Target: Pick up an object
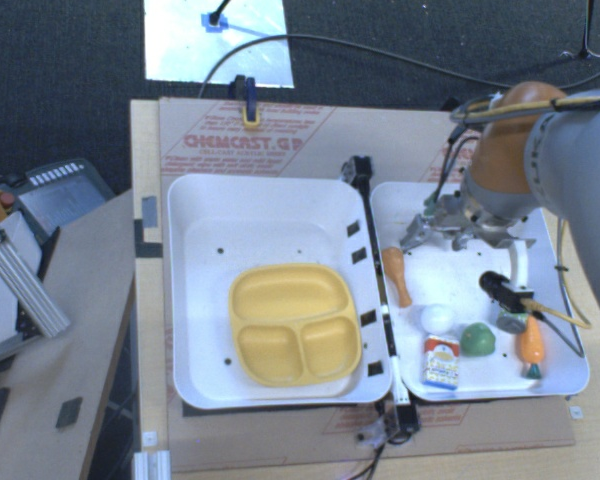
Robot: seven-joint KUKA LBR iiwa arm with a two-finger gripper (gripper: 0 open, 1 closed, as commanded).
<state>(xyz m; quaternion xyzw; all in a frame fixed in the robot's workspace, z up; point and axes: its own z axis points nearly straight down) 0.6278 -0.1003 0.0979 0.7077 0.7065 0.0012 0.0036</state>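
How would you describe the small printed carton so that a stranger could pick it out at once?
Find the white bin on the view's right, the one without the yellow tray. Along its near edge lies the carton, just below a white ball and left of a green lump. It alone is boxy, white with red at the top.

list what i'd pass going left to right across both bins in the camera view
yellow tray → orange stick toy → white ball → green lump → carrot
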